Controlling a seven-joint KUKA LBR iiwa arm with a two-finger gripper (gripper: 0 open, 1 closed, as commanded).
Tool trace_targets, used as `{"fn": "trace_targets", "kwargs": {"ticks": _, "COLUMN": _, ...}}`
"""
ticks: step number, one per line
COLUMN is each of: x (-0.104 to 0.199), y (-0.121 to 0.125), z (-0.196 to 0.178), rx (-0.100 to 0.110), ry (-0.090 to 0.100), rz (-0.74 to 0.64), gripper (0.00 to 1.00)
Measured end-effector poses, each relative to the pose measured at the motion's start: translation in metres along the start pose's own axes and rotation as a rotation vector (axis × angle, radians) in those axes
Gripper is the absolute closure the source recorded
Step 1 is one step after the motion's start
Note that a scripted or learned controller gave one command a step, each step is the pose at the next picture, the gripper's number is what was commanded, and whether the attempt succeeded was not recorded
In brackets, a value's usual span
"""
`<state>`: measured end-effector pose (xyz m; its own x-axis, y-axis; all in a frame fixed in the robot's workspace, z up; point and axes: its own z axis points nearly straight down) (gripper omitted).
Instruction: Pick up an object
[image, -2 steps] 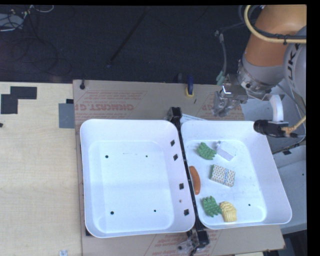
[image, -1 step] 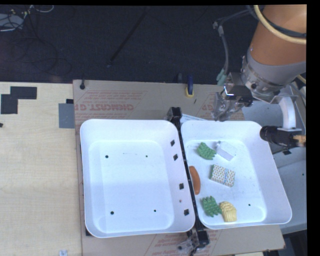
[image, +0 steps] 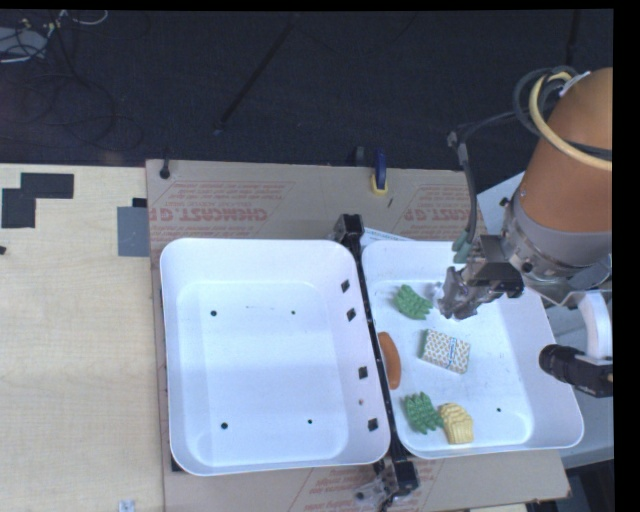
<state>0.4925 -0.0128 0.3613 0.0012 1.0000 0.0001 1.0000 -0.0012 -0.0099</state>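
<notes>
Green toy (image: 410, 301) left of pincer (image: 455, 303) (near).

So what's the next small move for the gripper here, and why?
Probably a short move toward the camera, then straight down. The gripper hangs over bare floor of the right bin, between the green toy and the small patterned packet, with nothing seen between its fingers. The packet lies apart from the other items, so it looks like the easiest target.

The arm (image: 575, 170) is bulky and rounded, with a broad orange band above a grey wrist ring. Black and yellow cables (image: 535, 100) loop over its top. The tool (image: 458, 298) is dark grey metal, small and blocky.
</notes>
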Motion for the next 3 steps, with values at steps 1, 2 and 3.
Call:
{"fn": "trace_targets", "kwargs": {"ticks": 1, "x": 0.072, "y": -0.005, "z": -0.095, "rx": -0.017, "ry": 0.003, "rz": -0.009, "gripper": 1.0}}
{"fn": "trace_targets", "kwargs": {"ticks": 2, "x": 0.113, "y": -0.018, "z": -0.13, "rx": -0.01, "ry": 0.001, "rz": -0.006, "gripper": 1.0}}
{"fn": "trace_targets", "kwargs": {"ticks": 3, "x": 0.142, "y": 0.031, "z": -0.178, "rx": -0.012, "ry": 0.0, "rz": -0.007, "gripper": 1.0}}
